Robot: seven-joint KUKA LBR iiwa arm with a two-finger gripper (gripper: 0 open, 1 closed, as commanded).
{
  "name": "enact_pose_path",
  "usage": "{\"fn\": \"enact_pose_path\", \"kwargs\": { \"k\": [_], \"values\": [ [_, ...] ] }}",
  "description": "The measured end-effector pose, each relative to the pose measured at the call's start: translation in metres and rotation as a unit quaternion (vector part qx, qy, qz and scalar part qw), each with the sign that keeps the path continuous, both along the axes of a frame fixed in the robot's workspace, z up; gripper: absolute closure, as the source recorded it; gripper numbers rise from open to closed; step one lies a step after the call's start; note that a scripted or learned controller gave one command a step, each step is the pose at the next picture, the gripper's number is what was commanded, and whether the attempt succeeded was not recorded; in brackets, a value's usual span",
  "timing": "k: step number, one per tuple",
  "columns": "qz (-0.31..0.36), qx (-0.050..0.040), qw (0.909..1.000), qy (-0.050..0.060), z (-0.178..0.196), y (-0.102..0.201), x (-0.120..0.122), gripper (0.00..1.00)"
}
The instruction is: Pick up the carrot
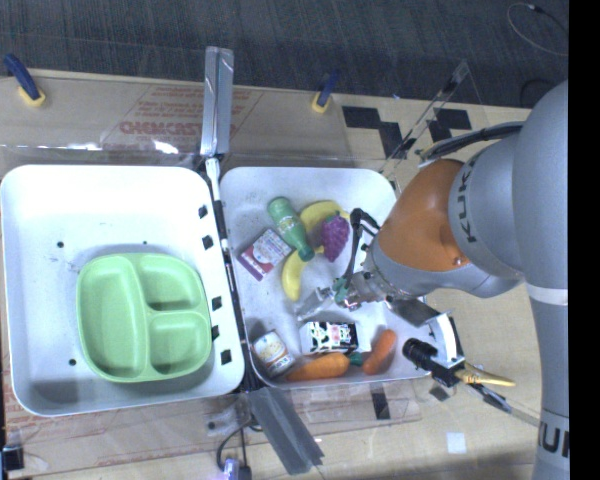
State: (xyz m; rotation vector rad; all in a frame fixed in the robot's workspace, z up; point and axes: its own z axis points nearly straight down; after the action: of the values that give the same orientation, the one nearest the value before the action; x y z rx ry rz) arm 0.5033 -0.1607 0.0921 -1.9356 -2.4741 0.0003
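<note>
The carrot (320, 368) is a smooth orange piece, long and tapered, lying almost flat along the near wall of the right bin (242, 193). A small tin (271, 351) sits just beside its left end, and a shorter orange-red vegetable (380, 351) leans just past its right end. Behind it lies a black-and-white carton (329, 336). Further back are a banana (302, 258), a green bottle (290, 226), purple grapes (335, 236) and a small red box (264, 253). The gripper (338, 293) hangs low over the middle of this bin, above the carton and apart from the carrot; whether it is open or closed I cannot tell from here. The left bin (20, 268) holds a green divided tray (143, 315). Both bins rest on a pale wooden bench (100, 103), with dark carpet (280, 18) beyond.
</note>
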Motion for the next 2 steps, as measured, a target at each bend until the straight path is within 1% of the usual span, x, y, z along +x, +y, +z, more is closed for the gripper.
{"fn": "enact_pose_path", "kwargs": {
  "k": [1,2],
  "values": [
    [0.142,-0.0009,0.9899,-0.001,0.101,-0.038,-0.026,0.00],
    [0.262,-0.0043,0.9650,-0.007,0.021,-0.008,-0.022,0.00]
  ]
}}
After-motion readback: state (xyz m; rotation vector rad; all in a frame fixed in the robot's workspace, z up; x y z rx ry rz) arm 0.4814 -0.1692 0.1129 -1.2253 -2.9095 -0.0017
